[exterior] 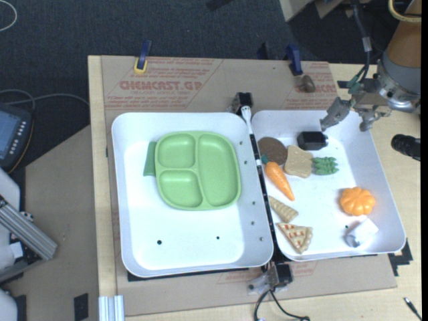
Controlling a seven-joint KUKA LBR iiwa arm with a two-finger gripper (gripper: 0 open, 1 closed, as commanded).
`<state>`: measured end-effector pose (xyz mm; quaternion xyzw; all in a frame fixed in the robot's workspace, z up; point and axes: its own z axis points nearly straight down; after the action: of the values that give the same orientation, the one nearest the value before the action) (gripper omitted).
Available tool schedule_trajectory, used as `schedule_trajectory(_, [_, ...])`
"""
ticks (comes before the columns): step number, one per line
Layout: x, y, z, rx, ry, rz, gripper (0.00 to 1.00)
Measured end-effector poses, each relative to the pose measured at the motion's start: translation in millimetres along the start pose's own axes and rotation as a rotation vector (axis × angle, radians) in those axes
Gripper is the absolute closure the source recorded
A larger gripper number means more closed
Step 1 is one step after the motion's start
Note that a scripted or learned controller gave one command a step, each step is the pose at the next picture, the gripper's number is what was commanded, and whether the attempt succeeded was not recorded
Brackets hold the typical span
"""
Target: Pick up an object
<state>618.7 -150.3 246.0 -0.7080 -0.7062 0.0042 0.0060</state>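
My gripper (350, 118) hangs over the far edge of the right bin (384, 179), its two fingers spread open with nothing between them. A small black block (311, 139) lies just in front and to the left of it. Further forward in the same bin are a brown round cookie (271, 148), a bread slice (299, 162), a green broccoli piece (326, 165) and a carrot (279, 180). An orange pumpkin (356, 200), a waffle wedge (284, 210), a pizza slice (295, 235) and a small white object (361, 233) sit nearer the front.
The left bin (134, 233) holds a green divided plate (197, 169). A raised divider (257, 179) separates the two bins. Clamps (141, 57) grip the board's far edge. Bare bin floor lies between the broccoli and the right wall.
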Motion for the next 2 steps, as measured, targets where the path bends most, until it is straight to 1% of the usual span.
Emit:
schedule_trajectory(1, [0.3, 2.2, -8.2, -0.014, -0.002, -0.003, 0.00])
schedule_trajectory(2, [0.7, 2.5, 55.5, -0.008, -0.001, -0.003, 0.00])
